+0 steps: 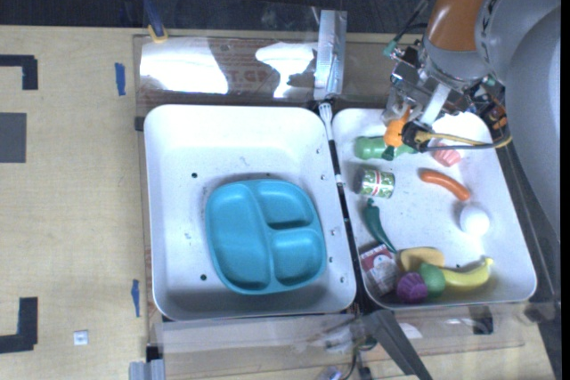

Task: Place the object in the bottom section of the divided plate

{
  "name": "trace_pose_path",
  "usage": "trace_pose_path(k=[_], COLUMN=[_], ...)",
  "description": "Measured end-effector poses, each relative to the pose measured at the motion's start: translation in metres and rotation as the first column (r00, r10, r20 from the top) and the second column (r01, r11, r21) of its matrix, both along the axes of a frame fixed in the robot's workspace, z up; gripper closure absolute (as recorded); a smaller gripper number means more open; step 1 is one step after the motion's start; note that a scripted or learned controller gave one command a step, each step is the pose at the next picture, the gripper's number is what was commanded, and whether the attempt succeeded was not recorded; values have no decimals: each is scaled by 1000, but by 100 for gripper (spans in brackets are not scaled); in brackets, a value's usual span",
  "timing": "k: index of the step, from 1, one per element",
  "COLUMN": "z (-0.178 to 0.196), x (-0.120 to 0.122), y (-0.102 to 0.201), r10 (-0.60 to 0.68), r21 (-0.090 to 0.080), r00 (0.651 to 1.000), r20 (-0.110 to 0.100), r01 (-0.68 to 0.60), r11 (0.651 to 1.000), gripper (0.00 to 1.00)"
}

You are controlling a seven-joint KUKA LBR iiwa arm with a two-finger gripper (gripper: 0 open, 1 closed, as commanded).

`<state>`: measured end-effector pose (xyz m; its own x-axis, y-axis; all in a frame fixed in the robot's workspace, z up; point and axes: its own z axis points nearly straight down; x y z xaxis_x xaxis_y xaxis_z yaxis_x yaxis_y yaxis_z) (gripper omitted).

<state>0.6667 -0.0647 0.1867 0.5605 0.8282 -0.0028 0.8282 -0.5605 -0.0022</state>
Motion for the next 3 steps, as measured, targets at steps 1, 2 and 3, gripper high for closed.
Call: trace_pose_path(k=[1,2,3], z=[40,39,-18], x=[-30,-89,-99], y=[63,135,247], r10=[-52,-117,-360], r21=[4,3,0], r00=[999,993,933], r20=[2,-1,-3], r01=[52,117,360], r11=[999,993,933], gripper=[100,100,100])
